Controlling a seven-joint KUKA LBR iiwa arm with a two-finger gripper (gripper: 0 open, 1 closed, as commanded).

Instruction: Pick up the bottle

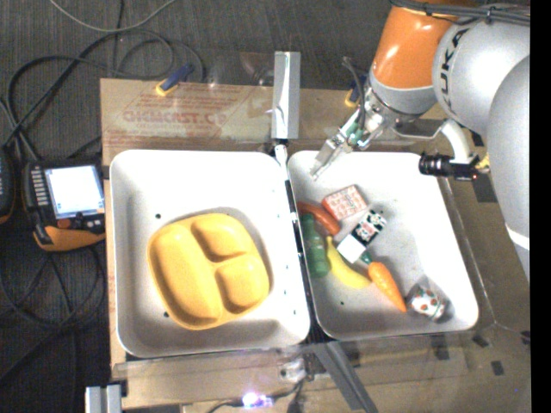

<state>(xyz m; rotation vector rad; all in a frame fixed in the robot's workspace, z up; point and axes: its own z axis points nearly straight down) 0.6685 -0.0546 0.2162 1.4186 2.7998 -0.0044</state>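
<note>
The bottle (363, 234) is small and white with black patches. It lies on its side near the middle of the right bin (448, 231), between a red box (344, 201) and a carrot (387, 286). My gripper (325, 156) hangs over the bin's back left corner, up and to the left of the bottle and well apart from it. Nothing shows in it. The arm comes down from the upper right, with its orange band (411, 46) above the wrist.
Around the bottle lie a green item (315, 249), a yellow banana (346, 272), an orange-red piece (317, 217) and a small can (428, 303) in the front right corner. The left bin (138, 179) holds a yellow divided plate (211, 269).
</note>
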